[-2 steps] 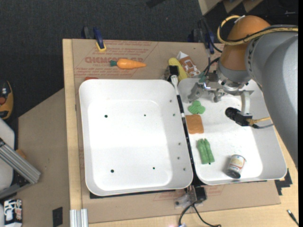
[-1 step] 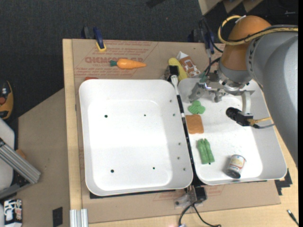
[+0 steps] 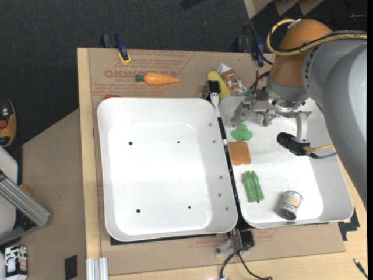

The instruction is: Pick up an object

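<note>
Bins sit side by side on a brown board; the left bin [image 3: 157, 168] is big and white, and the right bin [image 3: 315, 185] is white too and has small things in it; the grey arm [image 3: 338, 74] with its orange band [image 3: 294, 45] comes in from the right and hangs over the far end of the right bin; the gripper [image 3: 252, 116] is low over that corner, and whether it is spread or pressed together cannot be told from this view; nothing can be seen pinched in it; a small green leafy toy [image 3: 242, 134] lies just beside the gripper, a bit nearer the camera; an orange-brown block [image 3: 239, 153] lies next to the green toy, close to the wall between the bins; a bunch of green beans [image 3: 253, 186] lies further down that same side; a small can [image 3: 289, 204] rests on its side near the front corner of the right bin, apart from the beans; outside the bins, a toy carrot [image 3: 157, 79] lies on the board behind the left bin; a yellow banana [image 3: 217, 81] and a small brown packet [image 3: 232, 80] lie on the board behind the spot where the two bins meet.
</note>
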